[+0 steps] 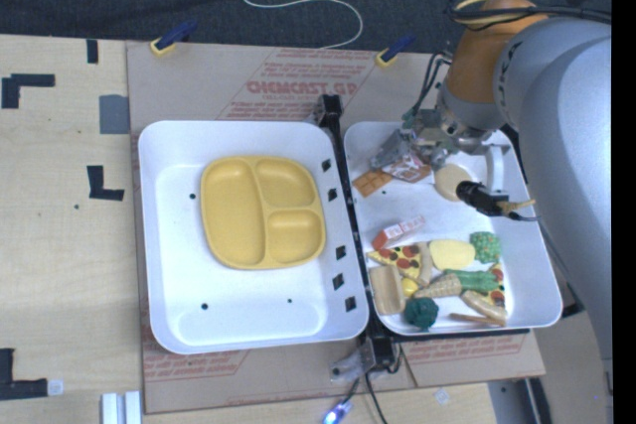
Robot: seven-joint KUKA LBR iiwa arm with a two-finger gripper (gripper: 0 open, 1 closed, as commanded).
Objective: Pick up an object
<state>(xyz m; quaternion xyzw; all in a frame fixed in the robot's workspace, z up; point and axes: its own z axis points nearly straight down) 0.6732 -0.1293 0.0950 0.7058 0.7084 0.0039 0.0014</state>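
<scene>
Grey gripper, its clench past our telling, hovers at the right bin's twelve o'clock rim, and we judge the waffle nearest, at its seven o'clock, long axis left-right.

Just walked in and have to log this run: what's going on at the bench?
A grey arm with an orange band reaches in from the right, its gripper low over the far end of the right bin. That bin holds a heap of toy food, including a waffle piece by the gripper and a green broccoli. The left bin holds a yellow divided plate. Nothing looks lifted yet.
</scene>
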